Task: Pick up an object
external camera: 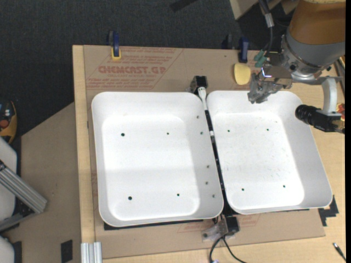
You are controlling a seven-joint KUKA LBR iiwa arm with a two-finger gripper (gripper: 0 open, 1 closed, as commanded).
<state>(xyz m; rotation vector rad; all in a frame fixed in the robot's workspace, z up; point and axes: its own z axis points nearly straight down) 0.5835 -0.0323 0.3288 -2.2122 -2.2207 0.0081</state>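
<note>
Bright, even overhead light. The two white bins (164,147) are nearly washed out, with a soft grey shadow across the left bin's near half. The picture is slightly soft; dark floor surrounds the bench (137,64).

Object (241,73): small, pale yellow, rounded. Lies on the brown board just behind the right bin's (307,147) far-left corner, outside both bins.

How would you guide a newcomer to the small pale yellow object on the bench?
Start at the right white bin and go to its far edge. On the brown board just beyond it, left of the claw, lies the pale yellow object: small, rounded, the one soft yellow thing beside a blue clamp.
</note>
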